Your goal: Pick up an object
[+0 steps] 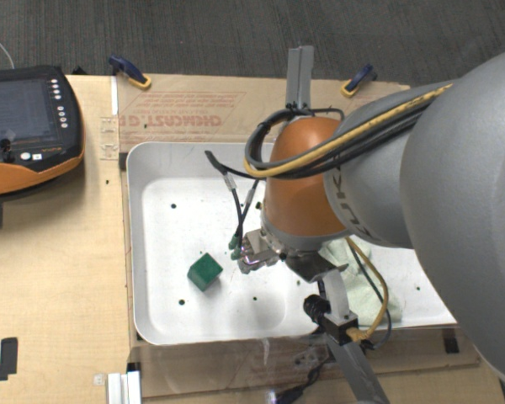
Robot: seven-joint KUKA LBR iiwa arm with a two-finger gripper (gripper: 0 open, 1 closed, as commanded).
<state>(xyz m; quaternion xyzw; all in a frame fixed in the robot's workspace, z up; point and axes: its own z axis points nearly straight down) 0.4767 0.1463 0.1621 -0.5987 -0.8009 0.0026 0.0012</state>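
The jaws [254, 257] are hanging low over the left white bin [151, 225], largely hidden beneath the orange wrist band [299, 179]; their opening cannot be determined. A green block [204, 272] is lying on the bin floor just beside them, to the left. A pale cloth [366, 297] is lying under the arm. A control pendant [25, 129] is resting on the counter [50, 293].

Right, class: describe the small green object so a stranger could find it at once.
Start at the shallow white bin on the wooden bench. On its floor, toward the near left, lies the green block, just left of the arm's orange wrist band. It is the only solid, coloured cube there; the pale cloth beside the arm is soft and crumpled.
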